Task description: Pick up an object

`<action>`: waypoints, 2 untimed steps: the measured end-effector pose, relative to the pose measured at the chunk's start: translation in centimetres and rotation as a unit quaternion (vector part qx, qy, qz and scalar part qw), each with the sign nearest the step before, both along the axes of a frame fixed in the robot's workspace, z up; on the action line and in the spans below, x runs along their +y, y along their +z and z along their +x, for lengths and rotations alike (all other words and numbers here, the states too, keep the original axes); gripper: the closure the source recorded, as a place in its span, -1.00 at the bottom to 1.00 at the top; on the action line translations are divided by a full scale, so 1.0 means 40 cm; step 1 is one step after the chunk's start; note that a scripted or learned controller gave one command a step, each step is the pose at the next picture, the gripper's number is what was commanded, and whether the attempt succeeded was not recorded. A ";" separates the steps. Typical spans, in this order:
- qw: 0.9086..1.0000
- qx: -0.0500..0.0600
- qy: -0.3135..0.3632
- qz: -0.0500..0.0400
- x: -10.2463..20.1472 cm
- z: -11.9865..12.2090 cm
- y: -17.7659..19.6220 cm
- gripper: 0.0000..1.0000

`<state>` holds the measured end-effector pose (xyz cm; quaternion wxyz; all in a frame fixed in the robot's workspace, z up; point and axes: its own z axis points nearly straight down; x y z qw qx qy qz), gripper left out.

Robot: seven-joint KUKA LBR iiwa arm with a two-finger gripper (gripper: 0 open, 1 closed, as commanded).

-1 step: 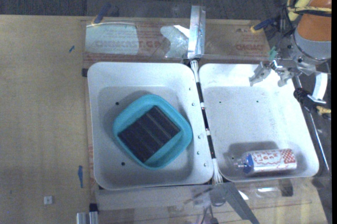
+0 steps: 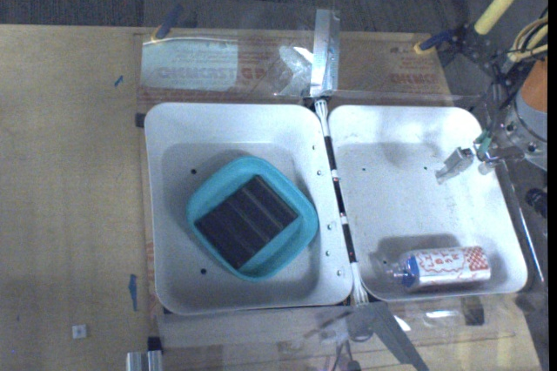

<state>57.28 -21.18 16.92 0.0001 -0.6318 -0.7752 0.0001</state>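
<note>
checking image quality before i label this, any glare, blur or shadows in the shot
Camera view: soft overall, so the print on the red-and-white tube is unreadable; glare on the clear plastic sheet behind the bins; the gripper at the right bin's edge is small and blurred; a faint shadow surrounds the teal container in the left bin.

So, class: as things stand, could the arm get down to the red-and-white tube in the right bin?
Probably yes. The tube lies alone near the front wall of the right bin, with nothing over it. The gripper hangs above the same bin, further back, with bare floor between them.
</note>
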 end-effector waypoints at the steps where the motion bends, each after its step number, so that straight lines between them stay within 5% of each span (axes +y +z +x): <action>1: 1.000 0.000 -0.030 0.000 0.043 -0.206 -0.138 -1.00; 2: 0.996 -0.003 -0.089 0.000 0.018 -0.038 -0.204 -1.00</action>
